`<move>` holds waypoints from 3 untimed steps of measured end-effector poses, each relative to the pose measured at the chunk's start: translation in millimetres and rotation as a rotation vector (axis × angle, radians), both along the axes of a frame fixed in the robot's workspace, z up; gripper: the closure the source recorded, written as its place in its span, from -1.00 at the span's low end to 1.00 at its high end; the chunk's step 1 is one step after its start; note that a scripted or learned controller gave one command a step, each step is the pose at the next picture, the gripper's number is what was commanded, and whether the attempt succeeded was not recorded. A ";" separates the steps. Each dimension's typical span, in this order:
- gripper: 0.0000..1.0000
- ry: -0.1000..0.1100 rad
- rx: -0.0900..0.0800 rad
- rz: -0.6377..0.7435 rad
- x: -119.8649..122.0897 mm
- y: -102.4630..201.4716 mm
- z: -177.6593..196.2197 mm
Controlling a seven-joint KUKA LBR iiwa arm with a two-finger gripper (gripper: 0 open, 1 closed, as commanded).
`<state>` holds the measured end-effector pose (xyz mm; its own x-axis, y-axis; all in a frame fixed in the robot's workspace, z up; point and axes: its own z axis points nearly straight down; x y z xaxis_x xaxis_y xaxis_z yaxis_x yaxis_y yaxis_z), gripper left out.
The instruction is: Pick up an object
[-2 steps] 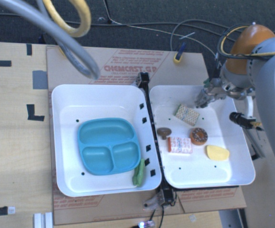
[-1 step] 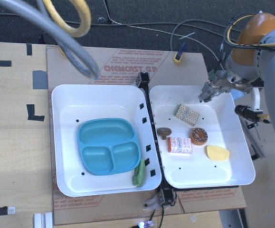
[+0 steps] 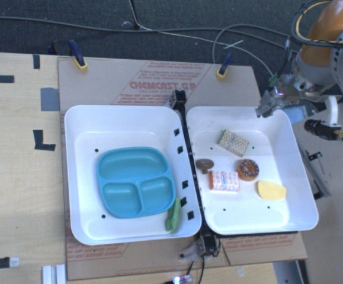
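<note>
The hand, grip unclear, probably should descend squarely over the round brown chocolate-glazed doughnut, avoiding neighbours.

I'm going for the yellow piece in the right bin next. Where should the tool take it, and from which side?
Take the yellow piece across its narrower width, coming straight down from above. It lies flat on the floor of the right bin, apart from the donut beside it, so both long edges look free. It looks low and rounded, so a grip near the middle seems safest.
</note>
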<state>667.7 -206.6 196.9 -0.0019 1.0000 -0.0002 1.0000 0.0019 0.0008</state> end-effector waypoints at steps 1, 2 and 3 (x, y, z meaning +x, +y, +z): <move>1.00 0.002 0.001 0.003 -6.1 58.6 12.8; 1.00 0.003 0.001 0.004 -3.4 115.7 8.7; 1.00 0.001 0.002 0.005 -5.4 170.2 21.8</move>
<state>662.4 -36.4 218.7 -0.0065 1.0000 0.0013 1.0000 0.0065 0.0001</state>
